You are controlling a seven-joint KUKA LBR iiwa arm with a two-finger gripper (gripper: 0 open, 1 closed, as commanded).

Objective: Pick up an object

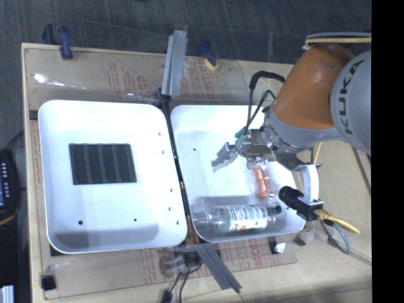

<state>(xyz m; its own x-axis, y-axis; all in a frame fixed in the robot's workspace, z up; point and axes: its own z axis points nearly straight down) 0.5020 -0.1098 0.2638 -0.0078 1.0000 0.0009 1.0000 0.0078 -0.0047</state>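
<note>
A clear plastic bottle [237,218] with a printed label lies on its side along the front wall of the right bin [197,126]. A small orange object [261,180] rests just above the bottle's cap end, partly under the wrist. My gripper [221,157] hangs over the middle of the right bin, pointing left, a short way left of the orange object and above the bottle. Nothing shows in its grasp. The arm's orange band and grey wrist cover the bin's right side.
The left bin [95,115] holds a dark ridged rectangular pad [103,163]. A metal bar [173,62] stands at the back between the bins. Cables and a black fitting [297,201] hang off the wrist by the right bin's front corner.
</note>
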